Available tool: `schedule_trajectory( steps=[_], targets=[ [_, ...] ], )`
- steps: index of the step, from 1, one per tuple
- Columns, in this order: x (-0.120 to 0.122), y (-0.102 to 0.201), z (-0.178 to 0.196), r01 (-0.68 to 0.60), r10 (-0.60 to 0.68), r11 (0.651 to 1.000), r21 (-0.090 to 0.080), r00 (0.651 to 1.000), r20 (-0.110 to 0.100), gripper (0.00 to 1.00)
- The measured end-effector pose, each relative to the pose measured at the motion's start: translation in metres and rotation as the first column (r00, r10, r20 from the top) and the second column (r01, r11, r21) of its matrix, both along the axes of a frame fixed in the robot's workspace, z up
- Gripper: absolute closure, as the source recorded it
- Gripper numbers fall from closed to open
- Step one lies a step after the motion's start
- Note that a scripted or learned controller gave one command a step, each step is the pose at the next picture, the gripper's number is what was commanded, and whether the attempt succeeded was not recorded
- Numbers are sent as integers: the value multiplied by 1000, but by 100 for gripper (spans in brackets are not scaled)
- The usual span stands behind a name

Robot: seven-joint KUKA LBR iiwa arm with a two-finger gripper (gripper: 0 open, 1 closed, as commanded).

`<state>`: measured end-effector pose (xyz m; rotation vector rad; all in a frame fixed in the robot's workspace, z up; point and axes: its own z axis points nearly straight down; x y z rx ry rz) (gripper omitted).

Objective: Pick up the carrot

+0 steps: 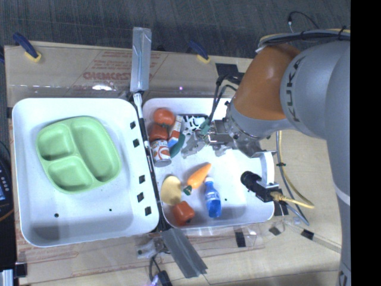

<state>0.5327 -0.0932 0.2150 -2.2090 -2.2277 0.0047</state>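
Observation:
The carrot [197,175] is orange with a small green stem end and lies slantwise in the middle of the right bin [238,210]. My gripper [191,144] hangs just above and behind it, reaching in from the right under the orange wrist band. Its metal fingers point left toward the cans. Nothing shows between them, and the carrot lies apart from them on the bin floor.
Around the carrot lie a blue bottle [212,198], a yellow fruit [171,189], a red piece [183,212] and red cans [161,137]. A black-and-white item [193,124] sits behind the gripper. The left bin [30,219] holds a green divided plate [77,152].

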Motion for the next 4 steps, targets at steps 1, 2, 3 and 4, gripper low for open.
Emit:
schedule_trajectory(
  steps=[1, 2, 3, 4],
  targets=[
    [-11, -70, -102, 132, -132, 991, -1, 991, -3, 0],
    [-37, -66, -123, 279, -279, 960, 0, 960, 2, 0],
    [-38, -66, -114, 275, -275, 962, 0, 962, 0, 100],
    [-9, -14, -13, 117, -117, 993, 0, 993, 4, 100]
  ],
)
